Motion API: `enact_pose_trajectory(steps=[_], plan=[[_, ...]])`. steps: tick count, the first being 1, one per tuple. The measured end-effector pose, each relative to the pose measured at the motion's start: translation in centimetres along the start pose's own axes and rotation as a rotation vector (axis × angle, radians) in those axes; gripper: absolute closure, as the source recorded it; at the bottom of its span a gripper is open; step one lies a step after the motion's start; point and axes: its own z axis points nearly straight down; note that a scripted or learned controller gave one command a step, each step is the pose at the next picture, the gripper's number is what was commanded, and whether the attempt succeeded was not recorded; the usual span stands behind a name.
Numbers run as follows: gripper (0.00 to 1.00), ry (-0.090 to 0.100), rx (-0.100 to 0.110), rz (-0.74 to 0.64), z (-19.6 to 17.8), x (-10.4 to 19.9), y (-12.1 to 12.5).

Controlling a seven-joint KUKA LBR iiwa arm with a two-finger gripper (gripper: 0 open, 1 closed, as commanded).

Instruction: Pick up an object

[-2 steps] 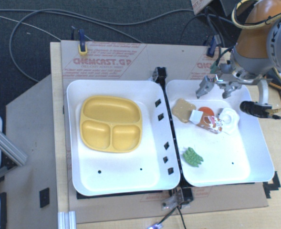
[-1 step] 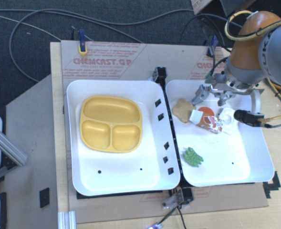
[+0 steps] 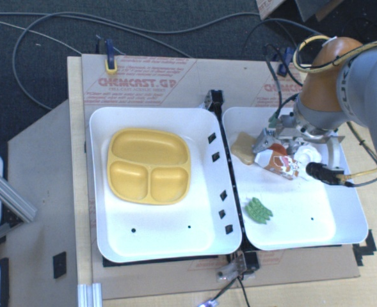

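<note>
On the left, our first bin point(image 3: 105, 235) carries a yellow divided plate point(image 3: 150, 165), which lies flat and well away from the work. A black divider point(image 3: 221, 165) with clips runs between the two bins.

Crossing it, we come to the right bin point(image 3: 342, 226). A tan, flat piece point(image 3: 242, 148) sits near its left wall, and a small green toy point(image 3: 259, 210) lies alone on bare white floor toward the front, well apart from everything else. Just right of the tan piece is a red and white packet point(image 3: 282, 164), and our gripper point(image 3: 283, 141) is down right over it, with the arm's orange band point(image 3: 324, 75) above.

We cannot tell how the gripper stands from this angle; its body hides the tips, and we see nothing clearly held.

We judge the step in hand to be closing on the red and white packet. To do it well, we should centre over the packet's body rather than its crinkled edge, go low enough to get under its bulk, keep clear of the tan piece beside it, then lift straight up and slowly.
</note>
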Motion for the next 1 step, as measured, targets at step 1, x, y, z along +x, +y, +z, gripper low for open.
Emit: enact_pose_trajectory(steps=[1], plan=[[0.00, 0.000, -0.008, -0.001, 1.06, 0.02, 0.20]])
